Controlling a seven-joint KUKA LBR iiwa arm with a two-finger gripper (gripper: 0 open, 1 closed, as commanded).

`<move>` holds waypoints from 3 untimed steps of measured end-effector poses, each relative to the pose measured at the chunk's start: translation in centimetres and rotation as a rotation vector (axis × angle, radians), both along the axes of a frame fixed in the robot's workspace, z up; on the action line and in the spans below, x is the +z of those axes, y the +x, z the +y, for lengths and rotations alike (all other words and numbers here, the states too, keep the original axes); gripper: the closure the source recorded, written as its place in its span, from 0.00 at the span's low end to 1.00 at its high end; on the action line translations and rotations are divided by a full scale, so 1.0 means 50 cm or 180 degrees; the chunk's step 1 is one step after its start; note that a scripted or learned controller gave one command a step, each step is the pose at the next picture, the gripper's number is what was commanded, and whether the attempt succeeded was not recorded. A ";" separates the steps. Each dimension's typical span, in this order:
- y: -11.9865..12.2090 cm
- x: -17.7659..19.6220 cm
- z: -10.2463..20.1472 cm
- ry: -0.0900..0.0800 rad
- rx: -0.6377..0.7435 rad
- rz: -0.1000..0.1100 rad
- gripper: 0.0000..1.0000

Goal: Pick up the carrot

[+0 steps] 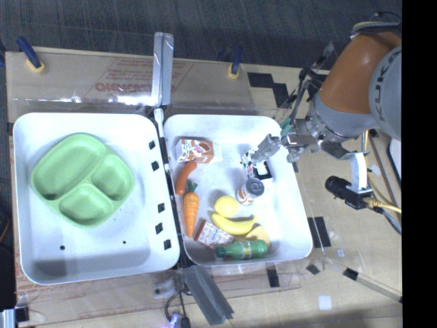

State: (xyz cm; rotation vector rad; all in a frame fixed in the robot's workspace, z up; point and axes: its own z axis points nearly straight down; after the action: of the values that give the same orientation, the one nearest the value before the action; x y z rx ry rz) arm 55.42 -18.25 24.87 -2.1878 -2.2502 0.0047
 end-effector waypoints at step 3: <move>0.063 -0.314 0.161 0.0001 -0.0392 -0.0005 0.00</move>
State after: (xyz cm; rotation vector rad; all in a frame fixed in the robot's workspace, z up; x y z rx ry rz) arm 58.58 -10.20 9.15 -2.3226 -2.1117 0.0024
